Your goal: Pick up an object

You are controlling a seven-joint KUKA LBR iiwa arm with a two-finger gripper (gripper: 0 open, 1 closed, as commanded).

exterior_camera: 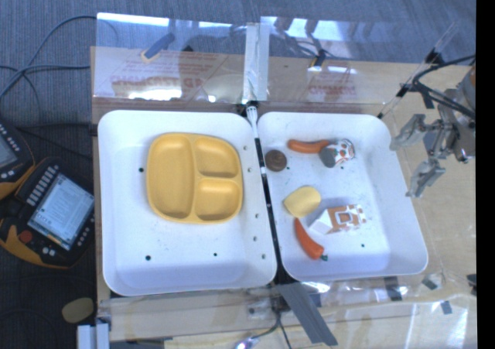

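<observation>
In the camera view, the gripper [424, 155] is hanging over the tabletop [456, 262] just past the right bin's [402, 247] right rim, its fingers [425, 177] spread apart and grasping nothing. All the objects are lying to its left, inside the right bin. A carrot [308, 239] is sitting near the bin's front, with a yellow piece [302, 201] just above it and an orange-and-white carton [343, 218] beside both. Farther back, another carrot [309, 146] is touching a grey-and-white toy [338, 152], and a brown disc [275, 159] is resting near the divider. The left bin [124, 247] is holding a yellow plate [195, 177].
</observation>
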